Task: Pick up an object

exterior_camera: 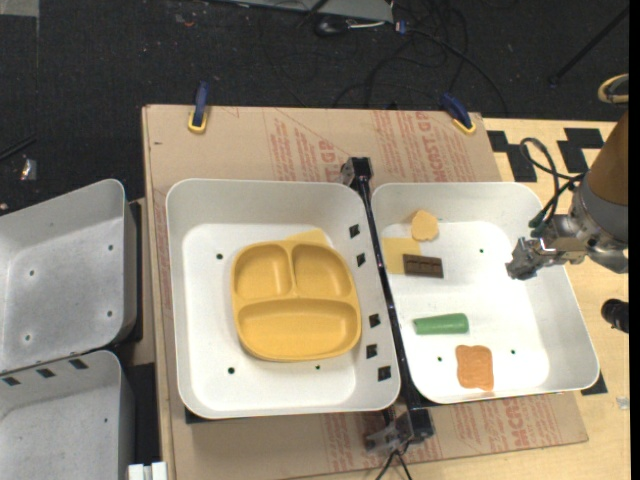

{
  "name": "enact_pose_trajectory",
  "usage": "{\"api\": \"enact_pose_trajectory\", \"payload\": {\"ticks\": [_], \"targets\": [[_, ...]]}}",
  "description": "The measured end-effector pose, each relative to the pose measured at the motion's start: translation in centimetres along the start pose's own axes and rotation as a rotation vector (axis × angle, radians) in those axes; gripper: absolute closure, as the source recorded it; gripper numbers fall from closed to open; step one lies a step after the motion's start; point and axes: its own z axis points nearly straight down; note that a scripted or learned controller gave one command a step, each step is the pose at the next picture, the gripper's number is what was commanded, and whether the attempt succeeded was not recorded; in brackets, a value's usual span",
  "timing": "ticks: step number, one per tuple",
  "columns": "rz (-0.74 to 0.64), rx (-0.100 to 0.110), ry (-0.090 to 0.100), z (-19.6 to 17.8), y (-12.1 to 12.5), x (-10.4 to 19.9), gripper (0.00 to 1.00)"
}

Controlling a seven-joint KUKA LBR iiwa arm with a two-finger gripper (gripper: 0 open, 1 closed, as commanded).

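The right bin [520,203] holds a green cylinder [441,323], a brown chocolate-like bar [422,265], an orange toast-shaped piece [475,366], a small orange rounded piece [425,225] and a pale yellow flat piece [396,251]. My gripper [524,261] hovers over the right side of this bin, well to the right of the brown bar and above the bin floor. Nothing shows between its fingers.
The left bin [190,268] contains a yellow divided plate [296,300]. A black divider [375,278] runs between the bins. Grey metal panels [60,268] lie at the far left. Cables trail at the right by the arm [605,203].
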Motion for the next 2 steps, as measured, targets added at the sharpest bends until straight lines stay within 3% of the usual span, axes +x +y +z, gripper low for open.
{"api": "enact_pose_trajectory", "payload": {"ticks": [1,2], "targets": [[-0.006,0.003,0.003,0.4,0.4,6.2,1.00],[-0.005,0.004,0.004,0.0,-0.7,11.4,1.00]]}}
